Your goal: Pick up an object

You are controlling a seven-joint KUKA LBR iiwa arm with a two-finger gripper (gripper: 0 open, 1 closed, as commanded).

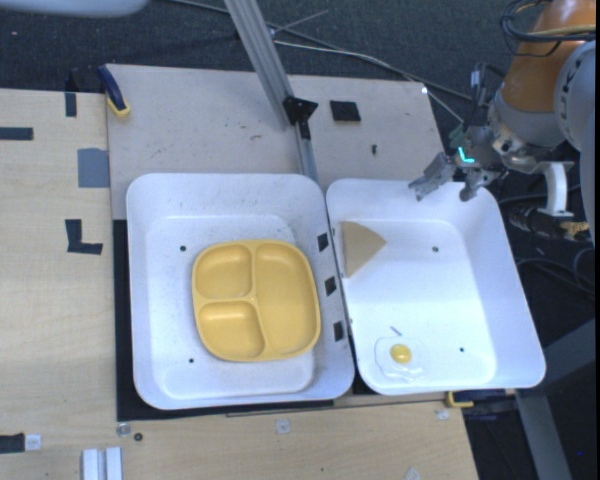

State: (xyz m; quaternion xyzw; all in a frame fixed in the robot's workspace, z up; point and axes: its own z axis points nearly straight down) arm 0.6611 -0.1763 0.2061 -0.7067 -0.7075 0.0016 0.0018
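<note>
Tabletop (40,268): pale wood, carrying two shallow white bins side by side, with dark floor and cables beyond.
Left bin (150,268): holds a yellow divided plate (255,300) with three compartments, lying flat near the middle.
Right bin (480,288): holds a tan triangular piece (358,244) against its left wall, and a fried-egg toy (399,356) near the front edge, well apart from the triangle.
Arm (545,58): reaches in from the right, orange band above the wrist.
Tool (448,176): fingers spread apart, gripping nothing, above the right bin's far rim.
</note>
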